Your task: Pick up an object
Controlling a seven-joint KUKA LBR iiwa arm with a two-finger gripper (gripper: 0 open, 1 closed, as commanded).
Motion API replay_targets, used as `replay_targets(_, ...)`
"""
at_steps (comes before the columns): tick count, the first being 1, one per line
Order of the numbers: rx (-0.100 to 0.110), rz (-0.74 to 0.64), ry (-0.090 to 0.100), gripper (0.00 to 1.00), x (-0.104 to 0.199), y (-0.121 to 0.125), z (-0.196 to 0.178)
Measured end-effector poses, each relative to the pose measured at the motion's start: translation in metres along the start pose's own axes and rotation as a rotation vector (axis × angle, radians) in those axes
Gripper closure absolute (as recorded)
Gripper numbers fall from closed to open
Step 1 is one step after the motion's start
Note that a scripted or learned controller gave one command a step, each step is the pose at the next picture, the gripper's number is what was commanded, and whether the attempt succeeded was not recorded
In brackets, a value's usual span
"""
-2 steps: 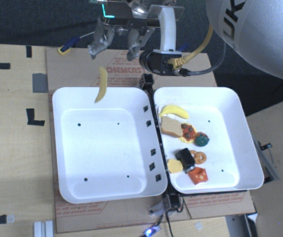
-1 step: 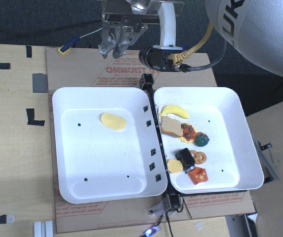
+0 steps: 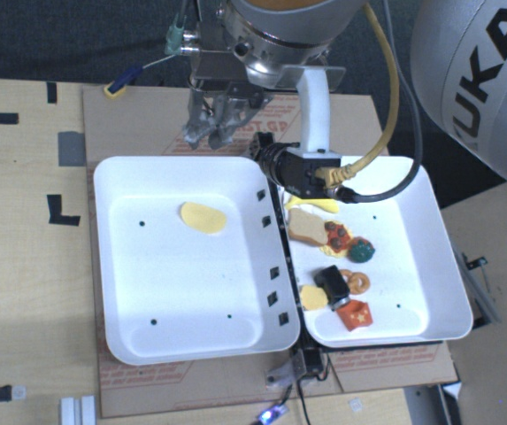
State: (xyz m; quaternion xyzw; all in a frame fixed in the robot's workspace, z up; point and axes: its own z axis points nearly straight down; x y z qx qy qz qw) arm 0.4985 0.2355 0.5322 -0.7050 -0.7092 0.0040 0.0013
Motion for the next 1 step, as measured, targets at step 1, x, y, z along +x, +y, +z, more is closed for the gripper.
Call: replay_targets(1,-0.001,0.002,-0.001,1.00,-0.0002,-0.0120,0.0004)
